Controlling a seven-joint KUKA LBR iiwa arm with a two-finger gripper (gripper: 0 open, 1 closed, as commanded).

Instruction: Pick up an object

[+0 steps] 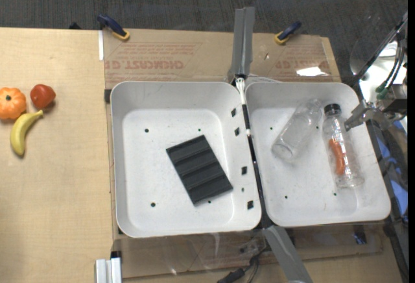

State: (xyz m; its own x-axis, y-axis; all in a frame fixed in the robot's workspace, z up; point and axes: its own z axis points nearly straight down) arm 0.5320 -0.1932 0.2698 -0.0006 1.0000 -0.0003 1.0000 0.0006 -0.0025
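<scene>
Cardboard (155, 54) under two bins (123, 145), wooden bench (52, 210).

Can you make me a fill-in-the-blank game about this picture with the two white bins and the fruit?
1. The dark ridged block lies in the ____ bin.
2. The clear bottle with orange inside has a ____ cap.
3. Out on the bench, the banana lies beside an orange and a ____ apple.
4. The clear plastic cup lies in the same bin as the ____.

Missing words: left; black; red; bottle
</scene>
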